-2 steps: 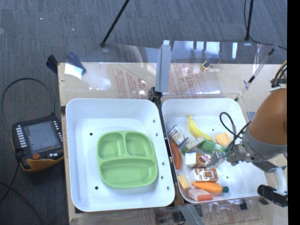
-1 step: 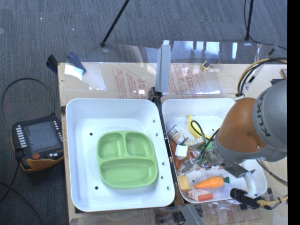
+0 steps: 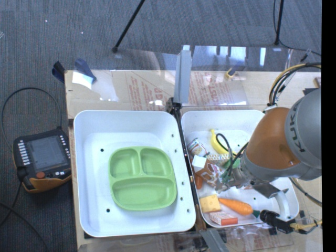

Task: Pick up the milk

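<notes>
Two shallow white bins sit side by side on the surface: the left bin [image 3: 84,140] holds one green three-compartment plastic plate [image 3: 142,178]. The right bin [image 3: 231,117] holds one small white milk carton [image 3: 198,161] near its left wall, one yellow banana [image 3: 216,140], one orange carrot [image 3: 236,206] and one yellow cheese wedge [image 3: 210,203] (other items are too jumbled to count). The end effector [image 3: 231,172] hovers just right of the carton; I cannot tell its state.

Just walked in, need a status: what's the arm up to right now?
The KUKA arm is reaching from the right into the right bin, low over a pile of toy food: a banana, a carrot, a cheese slice and small cartons. Its gripper is hidden by the wrist, so no grasp can be confirmed. The left bin holds a green divided plate.
</notes>
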You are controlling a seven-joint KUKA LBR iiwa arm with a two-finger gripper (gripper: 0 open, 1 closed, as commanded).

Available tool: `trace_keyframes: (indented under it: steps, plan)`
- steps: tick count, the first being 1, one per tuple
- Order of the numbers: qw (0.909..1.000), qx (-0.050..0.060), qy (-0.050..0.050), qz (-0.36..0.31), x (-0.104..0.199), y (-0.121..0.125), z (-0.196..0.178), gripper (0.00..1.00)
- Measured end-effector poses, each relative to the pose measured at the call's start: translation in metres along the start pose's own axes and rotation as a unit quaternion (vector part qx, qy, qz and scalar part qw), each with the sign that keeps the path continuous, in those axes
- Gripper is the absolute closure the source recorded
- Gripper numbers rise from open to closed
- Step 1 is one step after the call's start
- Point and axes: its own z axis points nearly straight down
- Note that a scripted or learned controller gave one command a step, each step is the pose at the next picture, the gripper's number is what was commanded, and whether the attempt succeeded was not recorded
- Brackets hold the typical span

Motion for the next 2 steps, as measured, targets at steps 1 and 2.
trace_keyframes:
  steps: [1,2]
  plan:
    - [0.9524,-0.001,-0.001,-0.305,0.039,-0.006,-0.091,1.0]
    - [0.9992,0.001,-0.001,-0.04,0.092,0.002,-0.089,1.0]
